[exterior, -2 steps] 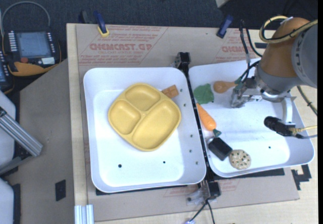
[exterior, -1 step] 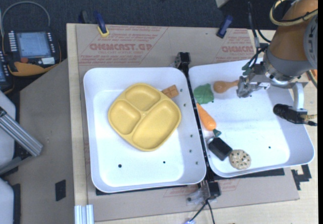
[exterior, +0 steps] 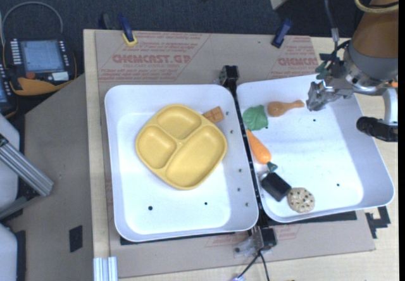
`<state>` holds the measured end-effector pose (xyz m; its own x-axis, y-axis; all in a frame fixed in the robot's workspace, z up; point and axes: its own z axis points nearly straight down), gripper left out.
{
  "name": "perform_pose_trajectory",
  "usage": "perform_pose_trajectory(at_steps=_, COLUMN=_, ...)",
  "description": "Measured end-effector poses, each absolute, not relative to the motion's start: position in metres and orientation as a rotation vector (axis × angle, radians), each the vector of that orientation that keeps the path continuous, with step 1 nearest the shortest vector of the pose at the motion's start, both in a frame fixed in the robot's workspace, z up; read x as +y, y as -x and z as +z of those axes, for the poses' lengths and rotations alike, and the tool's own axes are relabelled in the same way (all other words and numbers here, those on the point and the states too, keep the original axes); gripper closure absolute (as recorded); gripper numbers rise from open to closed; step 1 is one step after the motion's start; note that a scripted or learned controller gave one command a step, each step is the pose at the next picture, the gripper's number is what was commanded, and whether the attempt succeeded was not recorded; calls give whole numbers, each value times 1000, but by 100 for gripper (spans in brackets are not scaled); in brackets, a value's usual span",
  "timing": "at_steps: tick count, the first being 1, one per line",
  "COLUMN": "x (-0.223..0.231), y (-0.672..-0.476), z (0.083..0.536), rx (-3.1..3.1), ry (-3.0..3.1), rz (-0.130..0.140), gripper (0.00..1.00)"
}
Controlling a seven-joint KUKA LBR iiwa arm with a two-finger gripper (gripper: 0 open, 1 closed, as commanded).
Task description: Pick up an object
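Note:
My gripper (exterior: pixel 314 102) hangs over the back of the right bin (exterior: pixel 335 166), just right of a tan drumstick-shaped toy (exterior: pixel 284 107). No object shows between the fingers. A green leafy toy (exterior: pixel 255 118) lies left of the drumstick. An orange carrot (exterior: pixel 259 147) rests along the bin's left wall. Near the front left corner sit a black block (exterior: pixel 276 185) and a speckled cookie (exterior: pixel 301 199).
The left bin (exterior: pixel 126 191) holds a yellow divided plate (exterior: pixel 181 145) and a small brown block (exterior: pixel 214 114) at the plate's back right edge. A black clamp (exterior: pixel 228 75) sits between the bins at the back. A pendant screen (exterior: pixel 39 58) lies off the bench at left.

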<state>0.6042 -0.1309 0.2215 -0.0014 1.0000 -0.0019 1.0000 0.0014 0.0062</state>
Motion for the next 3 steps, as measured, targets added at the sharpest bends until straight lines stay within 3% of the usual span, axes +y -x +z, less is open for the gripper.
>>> perform_pose_trajectory(at_steps=1, x=-131, y=-606, z=276, rx=2218, ry=-2214, rz=7, gripper=100)
perform_pose_trajectory(at_steps=3, x=-28, y=-598, z=257, rx=2231, ry=-2218, rz=-1, gripper=100)
